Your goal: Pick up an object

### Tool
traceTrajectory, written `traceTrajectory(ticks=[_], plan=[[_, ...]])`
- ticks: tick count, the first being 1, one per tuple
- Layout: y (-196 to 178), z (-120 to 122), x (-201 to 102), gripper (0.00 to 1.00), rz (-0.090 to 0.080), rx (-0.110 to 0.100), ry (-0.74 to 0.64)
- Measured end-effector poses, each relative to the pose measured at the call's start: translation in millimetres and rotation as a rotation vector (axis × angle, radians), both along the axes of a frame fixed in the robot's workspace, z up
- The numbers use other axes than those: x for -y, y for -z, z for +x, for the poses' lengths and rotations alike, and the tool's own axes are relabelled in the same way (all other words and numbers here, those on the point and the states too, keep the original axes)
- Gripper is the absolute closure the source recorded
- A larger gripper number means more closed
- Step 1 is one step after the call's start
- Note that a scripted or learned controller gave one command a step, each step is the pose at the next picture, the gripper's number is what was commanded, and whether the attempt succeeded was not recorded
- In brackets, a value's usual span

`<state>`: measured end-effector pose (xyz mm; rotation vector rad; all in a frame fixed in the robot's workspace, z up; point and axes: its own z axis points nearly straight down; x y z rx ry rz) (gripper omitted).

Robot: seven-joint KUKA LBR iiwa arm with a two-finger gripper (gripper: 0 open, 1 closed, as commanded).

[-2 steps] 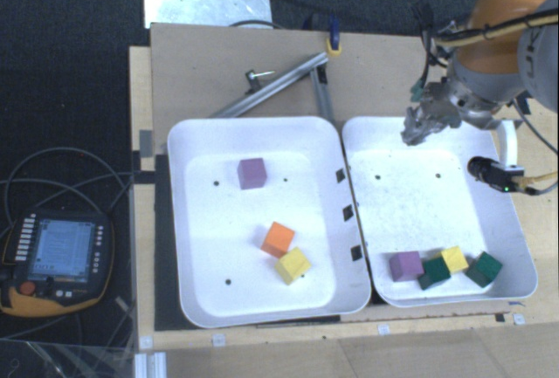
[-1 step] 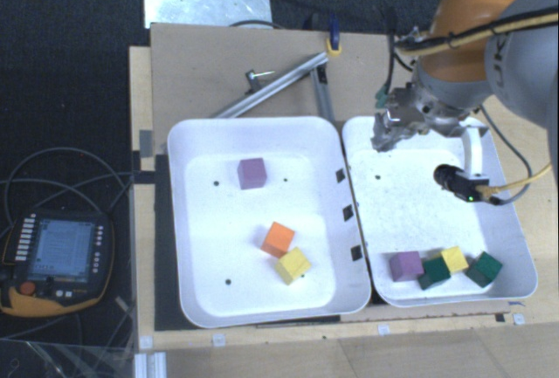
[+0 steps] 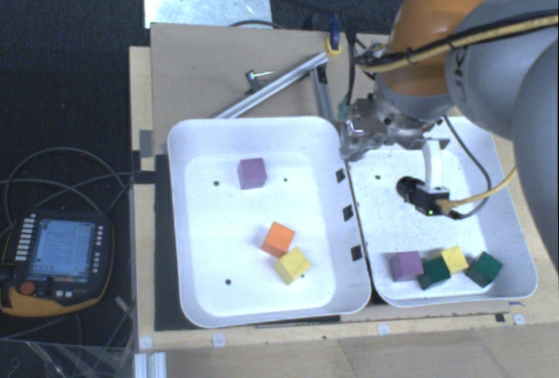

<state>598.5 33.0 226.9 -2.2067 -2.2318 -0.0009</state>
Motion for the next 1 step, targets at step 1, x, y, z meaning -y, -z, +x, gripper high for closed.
traceTrajectory(ticks=[1], plan=[[-5.6,-14.4,-43.7,1.00,0.000,0.001,0.001]])
